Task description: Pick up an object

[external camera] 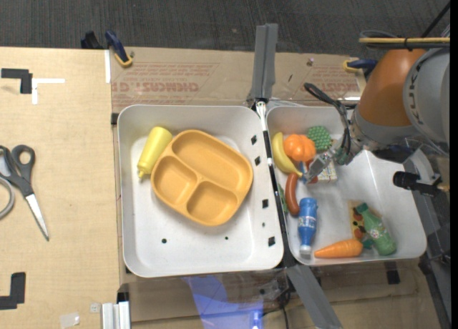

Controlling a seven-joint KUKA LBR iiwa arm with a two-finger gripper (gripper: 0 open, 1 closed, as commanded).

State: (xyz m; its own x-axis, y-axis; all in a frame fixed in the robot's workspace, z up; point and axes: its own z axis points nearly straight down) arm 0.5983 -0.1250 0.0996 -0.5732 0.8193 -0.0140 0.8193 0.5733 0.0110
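Observation:
In the right bin point(390, 177) lie a yellow banana point(279, 154), an orange fruit point(298, 148), a green knobbly ball point(319, 136), a red sausage point(292, 193), a blue bottle point(306, 226), a carrot point(339, 249) and a green toy bottle point(375, 229). My gripper point(320, 168) hangs low in that bin's left half, just right of and below the orange fruit, above the sausage. It partly hides what lies beneath it.
The left bin point(143, 242) holds a yellow divided plate point(200, 176) and a yellow squeeze bottle point(152, 150) beside it. Scissors point(25, 181) lie on the bench at far left. A grey post point(264, 63) stands behind the wall between the bins.

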